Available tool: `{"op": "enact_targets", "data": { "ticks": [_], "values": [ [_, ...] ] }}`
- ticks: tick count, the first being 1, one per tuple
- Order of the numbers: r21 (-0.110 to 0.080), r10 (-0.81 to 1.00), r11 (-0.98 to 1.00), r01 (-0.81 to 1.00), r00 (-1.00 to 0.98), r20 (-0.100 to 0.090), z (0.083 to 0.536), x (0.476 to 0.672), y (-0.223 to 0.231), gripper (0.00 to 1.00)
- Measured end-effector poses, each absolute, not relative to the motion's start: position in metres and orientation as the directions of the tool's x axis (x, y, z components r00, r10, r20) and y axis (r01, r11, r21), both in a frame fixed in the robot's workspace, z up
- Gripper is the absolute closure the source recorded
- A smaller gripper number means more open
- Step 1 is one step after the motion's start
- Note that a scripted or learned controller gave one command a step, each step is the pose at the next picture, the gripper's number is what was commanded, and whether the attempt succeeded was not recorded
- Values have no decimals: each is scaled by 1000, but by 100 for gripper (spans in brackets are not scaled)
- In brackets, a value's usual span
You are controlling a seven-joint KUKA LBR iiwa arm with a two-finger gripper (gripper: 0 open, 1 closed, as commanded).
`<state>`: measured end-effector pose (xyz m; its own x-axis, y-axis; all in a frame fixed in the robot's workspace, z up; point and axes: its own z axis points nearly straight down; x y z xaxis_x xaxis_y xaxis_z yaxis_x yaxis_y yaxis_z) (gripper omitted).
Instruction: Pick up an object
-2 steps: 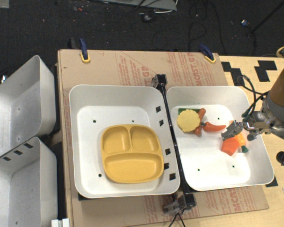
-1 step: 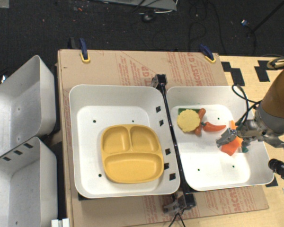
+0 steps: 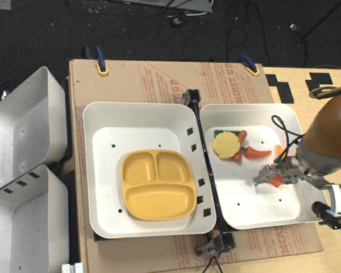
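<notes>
Fingers [image 3: 263, 178] of the gripper [image 3: 271, 179] sat low in the right bin [image 3: 256, 212], and we could not tell their spread. An orange piece [image 3: 277, 181] lay touching them, grip unclear.

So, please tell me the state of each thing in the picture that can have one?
Yellow plastic divided tray: upright, flat in left white bin.
Yellow round toy: lying in right white bin.
Red-orange long toy: lying beside it.
Gripper: low inside right bin.
</notes>
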<state>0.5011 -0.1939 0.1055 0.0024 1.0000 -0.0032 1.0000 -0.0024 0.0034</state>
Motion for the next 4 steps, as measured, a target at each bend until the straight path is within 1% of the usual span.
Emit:
{"op": "enact_targets", "data": {
  "ticks": [1,2,3,4],
  "values": [
    [9,1000,-4,1000,4,-7,120,503,-196,100],
    [4,1000,2,1000,-2,-1,163,503,-194,100],
    [6,1000,2,1000,-2,-3,222,499,-200,100],
    [6,1000,3,1000,-3,-3,276,500,-201,100]
  ]
}}
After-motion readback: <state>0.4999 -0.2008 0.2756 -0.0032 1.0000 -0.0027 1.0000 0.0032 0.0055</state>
